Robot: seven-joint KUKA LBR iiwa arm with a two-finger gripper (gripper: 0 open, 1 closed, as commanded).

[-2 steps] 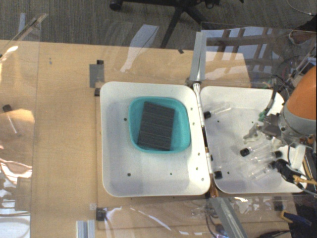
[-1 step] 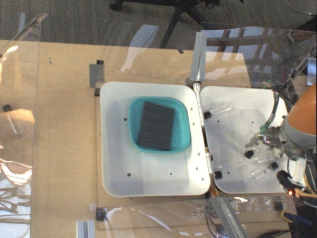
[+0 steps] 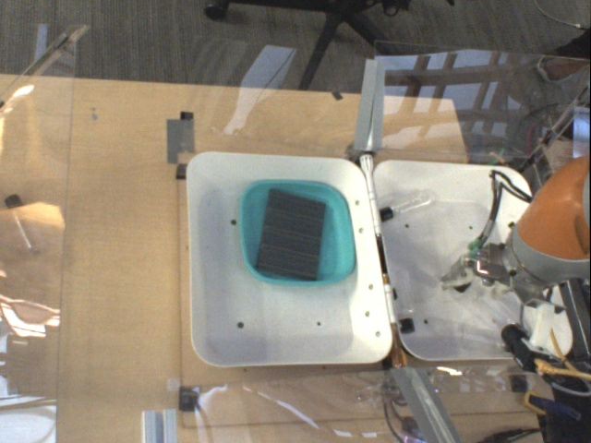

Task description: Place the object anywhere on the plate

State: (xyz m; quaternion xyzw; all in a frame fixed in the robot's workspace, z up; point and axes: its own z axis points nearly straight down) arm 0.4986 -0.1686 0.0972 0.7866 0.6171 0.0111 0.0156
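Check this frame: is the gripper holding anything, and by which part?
Nothing shows between the gripper fingers over the right bin. The dark ridged block lies on the teal plate in the left bin.

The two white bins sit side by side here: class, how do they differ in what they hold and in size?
The left bin holds a teal plate with a dark ribbed block lying on it; the right bin has the arm's gripper over it. The left bin looks larger than the right bin. Both are shallow, white, with rounded corners.
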